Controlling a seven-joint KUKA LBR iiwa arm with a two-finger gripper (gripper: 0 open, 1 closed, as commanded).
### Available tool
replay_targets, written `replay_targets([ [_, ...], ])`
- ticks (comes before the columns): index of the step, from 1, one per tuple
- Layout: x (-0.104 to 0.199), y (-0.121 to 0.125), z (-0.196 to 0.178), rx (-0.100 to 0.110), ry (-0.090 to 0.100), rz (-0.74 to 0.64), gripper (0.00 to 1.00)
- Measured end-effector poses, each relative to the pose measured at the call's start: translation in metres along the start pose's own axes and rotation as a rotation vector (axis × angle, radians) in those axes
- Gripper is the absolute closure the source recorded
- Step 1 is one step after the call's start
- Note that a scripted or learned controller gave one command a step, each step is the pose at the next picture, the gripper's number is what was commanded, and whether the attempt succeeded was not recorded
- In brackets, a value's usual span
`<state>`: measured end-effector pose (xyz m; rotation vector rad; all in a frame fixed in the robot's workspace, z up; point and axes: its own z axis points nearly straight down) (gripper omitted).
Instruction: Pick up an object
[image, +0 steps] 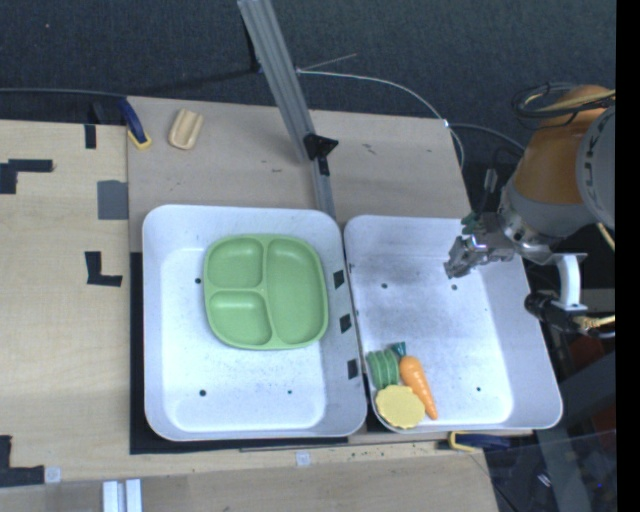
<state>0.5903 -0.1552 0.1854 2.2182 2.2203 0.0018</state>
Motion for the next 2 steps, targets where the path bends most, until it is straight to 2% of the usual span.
replay_targets([
  [1,0.000,0.001,-0.053,-0.002,0.000,-0.001,1.00],
  [2,0.051,-0.022,-0.055,0.005,0.003,-0.004,1.00],
])
